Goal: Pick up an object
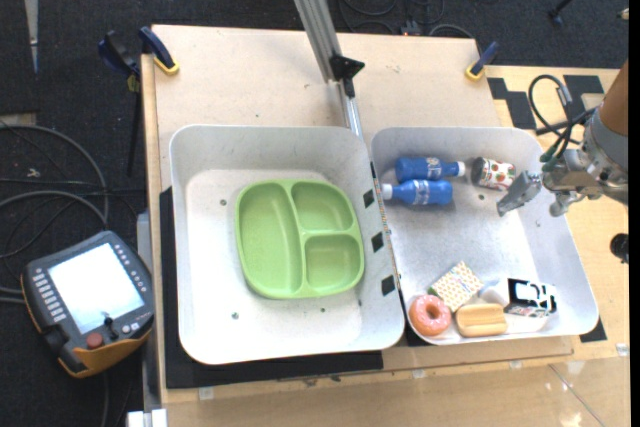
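Observation:
The right bin holds two blue bottles lying side by side. Beside them lies a small red-and-white can. At the bin's front are a pink donut, a tan bun, a checked packet and a black-and-white item. My gripper hangs over the bin's right side, just right of the can, open with nothing between its fingers. The grey arm comes in from the right edge.
The left bin carries a green divided plate. A metal post slants up from between the bins. A teach pendant lies on the floor at the left. Clamps sit at the bench's back corners.

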### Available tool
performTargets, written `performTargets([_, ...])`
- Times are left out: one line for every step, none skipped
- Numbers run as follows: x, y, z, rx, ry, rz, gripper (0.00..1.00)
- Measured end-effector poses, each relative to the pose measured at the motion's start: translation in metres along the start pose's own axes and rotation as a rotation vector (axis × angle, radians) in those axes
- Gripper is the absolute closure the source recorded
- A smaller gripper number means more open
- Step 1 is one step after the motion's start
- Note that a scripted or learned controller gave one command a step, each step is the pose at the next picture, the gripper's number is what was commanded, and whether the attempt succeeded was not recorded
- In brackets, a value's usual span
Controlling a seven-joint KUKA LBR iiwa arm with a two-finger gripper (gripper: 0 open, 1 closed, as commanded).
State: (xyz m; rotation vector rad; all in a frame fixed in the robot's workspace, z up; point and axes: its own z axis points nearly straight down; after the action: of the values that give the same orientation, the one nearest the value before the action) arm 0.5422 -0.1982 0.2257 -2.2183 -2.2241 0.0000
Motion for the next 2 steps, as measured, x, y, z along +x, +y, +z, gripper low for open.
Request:
performTargets([0.0,0.0,0.0,0.0,0.0,0.001,0.0])
performTargets([0.007,-0.009,0.054,0.005,0.001,0.002,0.0])
